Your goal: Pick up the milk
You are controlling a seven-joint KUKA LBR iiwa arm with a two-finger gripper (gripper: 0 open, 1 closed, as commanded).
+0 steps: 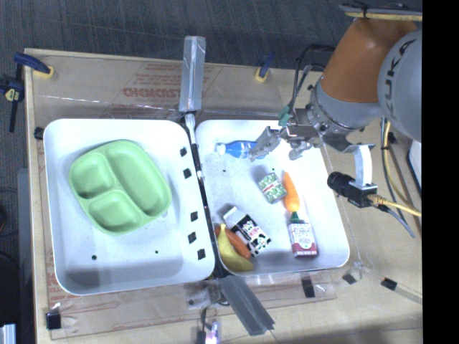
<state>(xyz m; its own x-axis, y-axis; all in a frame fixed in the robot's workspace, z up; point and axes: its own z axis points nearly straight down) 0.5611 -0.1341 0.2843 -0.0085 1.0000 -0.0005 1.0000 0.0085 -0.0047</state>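
The milk point(247, 231) is a small carton with black and white cow patches. It lies tilted near the front of the right bin point(326, 253), against a banana point(231, 252). My gripper point(281, 147) hangs over the back of that bin, well behind the milk. Its two fingers stand apart and are open with nothing between them. A blue and white bottle point(234, 148) lies just left of the left fingertip.
A small green carton point(271, 186), a carrot point(290, 193) and a red sauce bottle point(303, 237) lie in the right bin, between the gripper and the front wall. The left bin point(72, 271) holds a green divided plate point(119, 185).
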